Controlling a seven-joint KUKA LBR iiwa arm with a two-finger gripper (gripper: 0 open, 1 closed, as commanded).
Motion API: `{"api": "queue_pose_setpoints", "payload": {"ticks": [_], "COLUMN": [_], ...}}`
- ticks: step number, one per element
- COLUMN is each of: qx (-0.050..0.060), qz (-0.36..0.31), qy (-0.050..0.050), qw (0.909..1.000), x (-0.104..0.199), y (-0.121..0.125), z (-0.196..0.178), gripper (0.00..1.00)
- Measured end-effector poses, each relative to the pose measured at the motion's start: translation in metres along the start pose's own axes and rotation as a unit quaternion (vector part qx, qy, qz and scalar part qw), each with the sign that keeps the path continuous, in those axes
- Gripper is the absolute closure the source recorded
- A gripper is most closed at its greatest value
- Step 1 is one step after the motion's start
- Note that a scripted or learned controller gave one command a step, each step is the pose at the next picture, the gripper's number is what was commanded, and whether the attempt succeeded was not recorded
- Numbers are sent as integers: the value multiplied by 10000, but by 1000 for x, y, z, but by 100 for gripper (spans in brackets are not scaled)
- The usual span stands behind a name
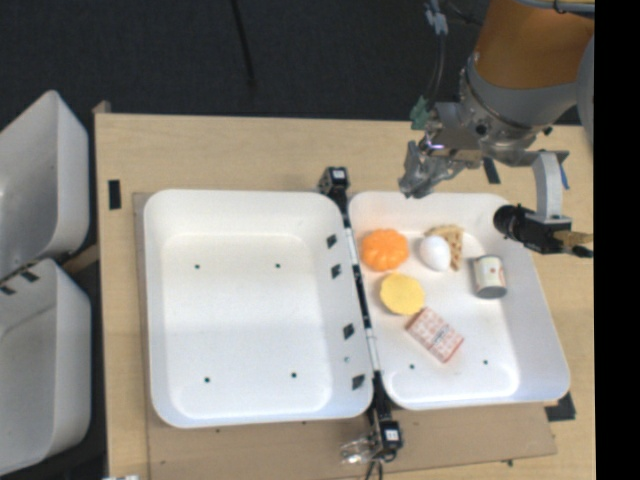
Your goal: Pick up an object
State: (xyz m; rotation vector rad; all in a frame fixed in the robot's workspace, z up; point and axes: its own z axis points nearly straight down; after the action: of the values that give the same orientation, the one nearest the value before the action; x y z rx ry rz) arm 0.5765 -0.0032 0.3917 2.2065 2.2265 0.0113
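The tool [418, 181] hangs over the right bin's [530, 368] far edge. Inside lie an orange ball [384, 249], white egg [434, 252], yellow disc [401, 293], grey can [488, 275] and patterned packet [434, 335].

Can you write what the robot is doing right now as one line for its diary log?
gripper: above right bin's far edge, nothing seen held | orange ball, white egg, yellow disc, grey can: in bin

We see two bins side by side on the bench [120, 298]: the left bin [245, 303] and the right bin [520, 353], touching along their inner walls. In the right bin, a round fruit [384, 249] lies nearest that shared wall, an egg [434, 252] to its right, and a small can [488, 276] farther right. A flat disc [401, 293] sits in front of the fruit, and a box [434, 334] in front of the disc. The gripper [420, 180] hangs over the right bin's rear edge.
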Motion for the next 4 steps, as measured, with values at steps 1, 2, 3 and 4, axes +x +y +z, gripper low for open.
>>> {"api": "queue_pose_setpoints", "payload": {"ticks": [1,2,3,4], "qx": [22,-24,22,33], "qz": [99,19,74,51], "qy": [-31,-13,-28,-24], "qw": [9999,10000,10000,10000], "x": [-145,-104,-188,-226], "y": [-29,-70,-88,-87], "z": [-37,-140,-163,-161], "gripper": [100,100,100,100]}}
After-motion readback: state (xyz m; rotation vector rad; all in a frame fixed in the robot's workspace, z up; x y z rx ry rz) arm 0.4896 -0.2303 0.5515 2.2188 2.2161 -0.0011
